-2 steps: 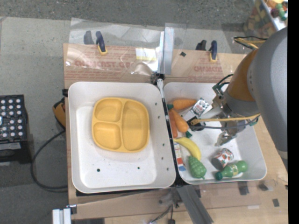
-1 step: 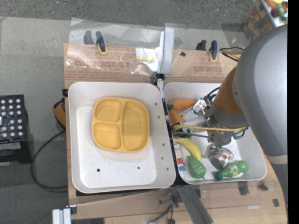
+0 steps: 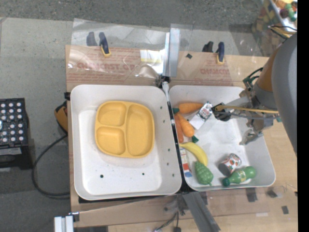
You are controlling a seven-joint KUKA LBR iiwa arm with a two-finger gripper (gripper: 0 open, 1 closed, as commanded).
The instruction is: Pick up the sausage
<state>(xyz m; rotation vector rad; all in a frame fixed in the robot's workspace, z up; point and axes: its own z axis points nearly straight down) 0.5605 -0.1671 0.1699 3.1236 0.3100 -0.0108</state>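
Note:
The sausage (image 3: 191, 108), an orange-brown elongated piece, lies near the back left corner of the right bin (image 3: 268, 166). Just in front of it lies a carrot (image 3: 184, 127) with a green end. My gripper (image 3: 252, 131) hangs over the right side of that bin, well to the right of the sausage and apart from it. The grey arm (image 3: 289, 81) hides the bin's far right corner. Nothing shows in the gripper's hold.
The right bin also holds a white packet (image 3: 203, 115), a banana (image 3: 195, 152), a green bumpy fruit (image 3: 203, 173), a small can (image 3: 231, 163) and a green bottle (image 3: 240, 176). A yellow divided plate (image 3: 125, 128) sits in the left bin (image 3: 84, 178).

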